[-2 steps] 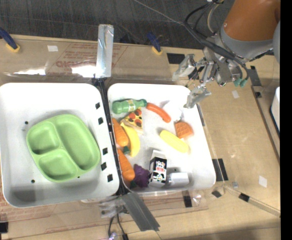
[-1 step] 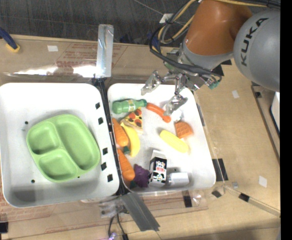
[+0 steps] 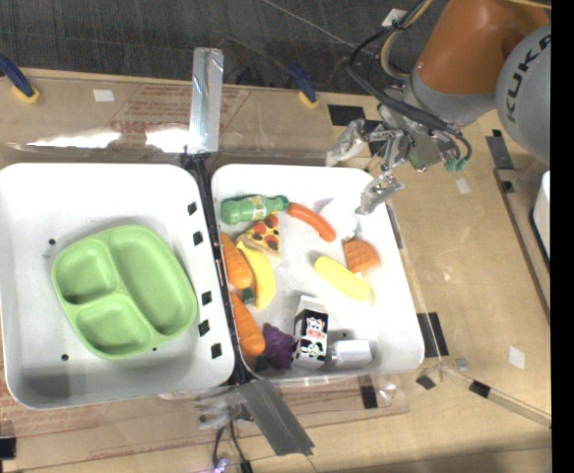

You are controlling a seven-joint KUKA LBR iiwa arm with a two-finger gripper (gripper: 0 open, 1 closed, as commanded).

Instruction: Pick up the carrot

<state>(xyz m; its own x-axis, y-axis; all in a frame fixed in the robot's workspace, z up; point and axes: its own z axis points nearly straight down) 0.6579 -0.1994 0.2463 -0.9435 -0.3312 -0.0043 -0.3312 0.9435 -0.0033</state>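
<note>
An orange carrot [image 3: 248,330] lies along the left wall of the right bin [image 3: 403,294], its tip pointing to the near edge beside a purple grape bunch [image 3: 278,346]. A second orange, carrot-like piece [image 3: 235,262] lies just beyond it, partly under a banana [image 3: 258,272]. My gripper [image 3: 366,171] hangs over the far right corner of that bin, well away from both orange pieces. It is open, with nothing between its fingers [image 3: 377,193].
The right bin also holds a green bottle [image 3: 251,208], a red sausage [image 3: 312,221], a pizza slice [image 3: 264,235], a yellow piece [image 3: 342,278], an orange wedge [image 3: 362,255], a milk carton [image 3: 311,336] and a silver can [image 3: 351,352]. A green divided plate [image 3: 122,289] sits in the left bin [image 3: 16,195].
</note>
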